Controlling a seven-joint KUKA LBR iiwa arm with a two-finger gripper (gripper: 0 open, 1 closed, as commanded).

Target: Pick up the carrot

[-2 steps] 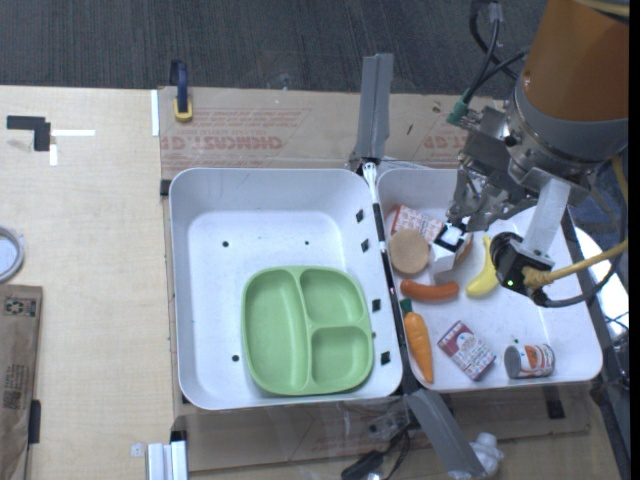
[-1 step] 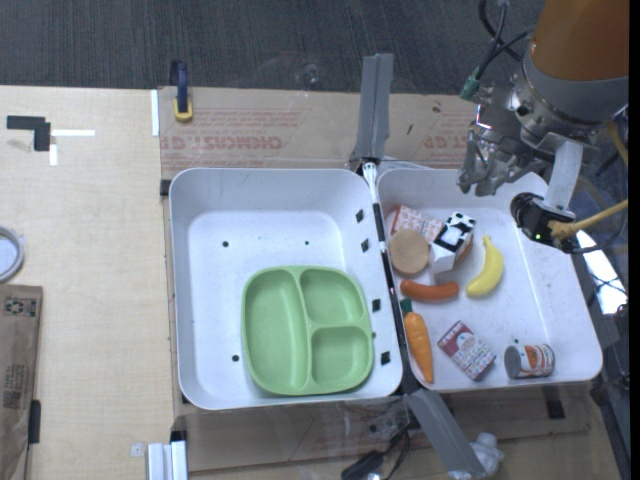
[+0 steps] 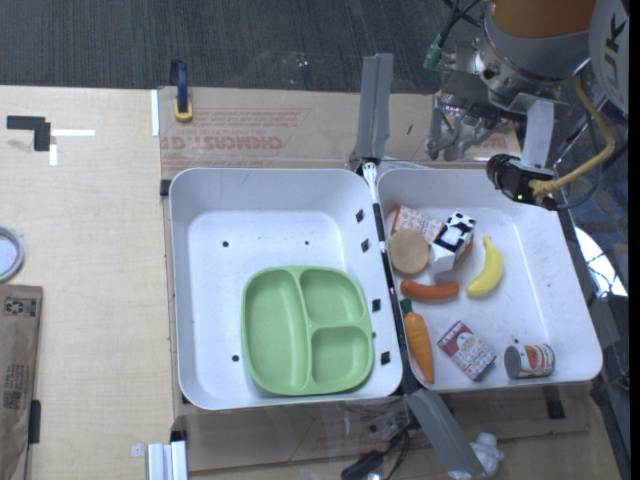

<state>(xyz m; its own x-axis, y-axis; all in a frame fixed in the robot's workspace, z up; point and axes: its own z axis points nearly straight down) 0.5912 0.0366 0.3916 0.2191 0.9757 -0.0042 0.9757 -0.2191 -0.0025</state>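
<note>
The carrot (image 3: 417, 344) is orange with a green top and lies along the left wall of the right bin (image 3: 545, 298), near its front. My gripper (image 3: 457, 138) hangs above the bench beyond the right bin's far edge, well away from the carrot. Its fingers (image 3: 445, 133) point down and stand a little apart with nothing between them.
The right bin also holds a red sausage (image 3: 430, 289), a banana (image 3: 485, 267), a round bun (image 3: 408, 252), a black-and-white cube (image 3: 455, 235), a small carton (image 3: 466, 350) and a can (image 3: 530, 360). A green divided plate (image 3: 308, 330) sits in the left bin (image 3: 200, 268).
</note>
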